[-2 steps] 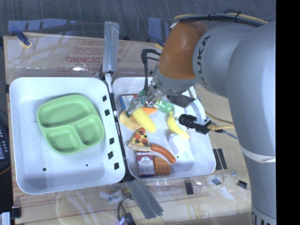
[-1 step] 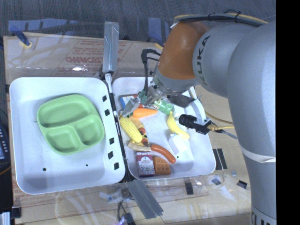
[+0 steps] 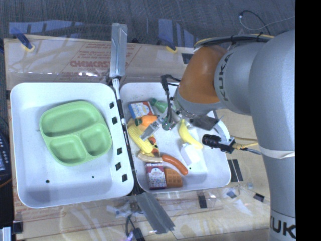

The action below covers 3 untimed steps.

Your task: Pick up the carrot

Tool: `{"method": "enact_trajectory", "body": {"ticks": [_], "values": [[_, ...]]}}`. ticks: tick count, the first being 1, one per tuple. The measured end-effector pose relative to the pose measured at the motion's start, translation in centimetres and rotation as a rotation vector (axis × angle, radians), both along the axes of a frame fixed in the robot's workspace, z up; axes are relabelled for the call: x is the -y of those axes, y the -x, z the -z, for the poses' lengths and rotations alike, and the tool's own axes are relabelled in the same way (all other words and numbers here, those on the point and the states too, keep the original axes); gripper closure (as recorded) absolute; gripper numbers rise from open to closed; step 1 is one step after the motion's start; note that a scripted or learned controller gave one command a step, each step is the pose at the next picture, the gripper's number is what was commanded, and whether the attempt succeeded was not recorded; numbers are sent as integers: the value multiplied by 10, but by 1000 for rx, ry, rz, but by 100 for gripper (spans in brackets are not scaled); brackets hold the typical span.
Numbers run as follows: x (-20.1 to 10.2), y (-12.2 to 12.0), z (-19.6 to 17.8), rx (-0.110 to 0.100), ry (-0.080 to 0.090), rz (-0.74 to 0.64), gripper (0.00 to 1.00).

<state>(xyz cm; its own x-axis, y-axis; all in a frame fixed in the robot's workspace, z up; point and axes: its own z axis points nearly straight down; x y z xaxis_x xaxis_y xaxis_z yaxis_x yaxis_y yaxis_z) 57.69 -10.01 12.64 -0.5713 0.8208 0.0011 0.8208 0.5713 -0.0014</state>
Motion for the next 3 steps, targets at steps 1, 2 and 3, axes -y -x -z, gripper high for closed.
{"method": "enact_trajectory", "body": {"ticks": [1,2,3], "values": [[10,-55,31,7,6,-82,0],[9,-55,21,7,5,-87,100],[-60,-20,-102,5,0,-121,100]]}}
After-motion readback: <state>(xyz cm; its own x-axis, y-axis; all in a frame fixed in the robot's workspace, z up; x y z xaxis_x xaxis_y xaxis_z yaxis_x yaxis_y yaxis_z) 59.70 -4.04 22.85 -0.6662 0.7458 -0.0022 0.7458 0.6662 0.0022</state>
